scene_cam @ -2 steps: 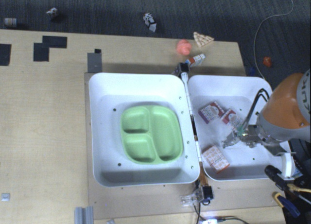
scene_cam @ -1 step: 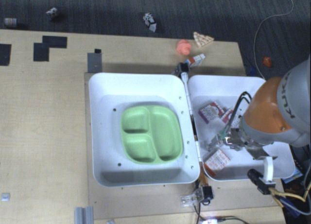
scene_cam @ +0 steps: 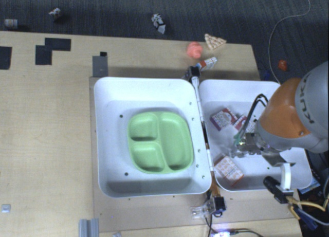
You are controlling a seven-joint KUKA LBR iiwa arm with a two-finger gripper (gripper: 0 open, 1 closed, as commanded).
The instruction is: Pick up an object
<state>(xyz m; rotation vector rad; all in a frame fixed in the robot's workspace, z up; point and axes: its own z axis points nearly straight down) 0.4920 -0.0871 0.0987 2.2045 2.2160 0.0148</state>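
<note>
End effector [scene_cam: 240, 146], grip state indiscernible, in right bin [scene_cam: 303, 171] between packets at 11 o'clock [scene_cam: 222, 119] and 7 o'clock [scene_cam: 227, 169]

2 bins are set side by side on the bench [scene_cam: 46, 143]. In the left bin [scene_cam: 105, 128] a divided tray [scene_cam: 160, 141] is laid near the middle. In the right bin [scene_cam: 216, 89] 1 packet [scene_cam: 222, 119] is placed toward the far side and another packet [scene_cam: 228, 168] toward the near side, against the left wall. The arm [scene_cam: 288, 117] is extended over the right bin from the right. Behind the bins, near the bench's far edge, a ball [scene_cam: 194, 50] is placed, with a wedge-shaped piece [scene_cam: 215, 41] just to its right.
</note>
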